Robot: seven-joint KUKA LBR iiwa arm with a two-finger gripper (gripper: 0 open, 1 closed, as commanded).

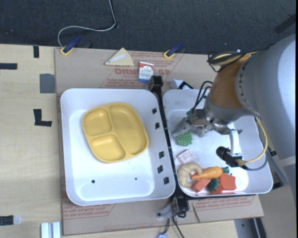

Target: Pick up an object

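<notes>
The camera view looks down at a slant on the table [20, 133], a pale wood surface with black tape marks, overlaid by a brown cardboard sheet [89, 68] printed with faint red lettering. Much of the right bin [256, 185] is covered by the arm [268, 88], whose broad grey body and orange band hide the bin's far right corner and wall. The tool [185, 128] sits low over the middle of that bin; it is a small grey shape, blurred against the white plastic, and I cannot tell how far apart it stands or whether anything is in it. Just below it lies a green, bumpy cluster like toy grapes [184, 139], touching or nearly touching the tool's tip; which one, the view does not settle.

Near the bin's front wall is a heap of toy food: a pale ridged croissant [187, 172], an orange carrot [209, 172] lying across it, a red-orange block [227, 182] and a small dark green piece [214, 185], packed too tightly to separate their edges. A small pinkish card [186, 156] lies between the heap and the grapes.

The left bin [74, 182], smooth and glossy, holds a yellow three-compartment plate [114, 132] with rounded corners. Beyond the bins, on the cardboard, lie a tan wedge [120, 57] and a small red and white carton [146, 72].
</notes>
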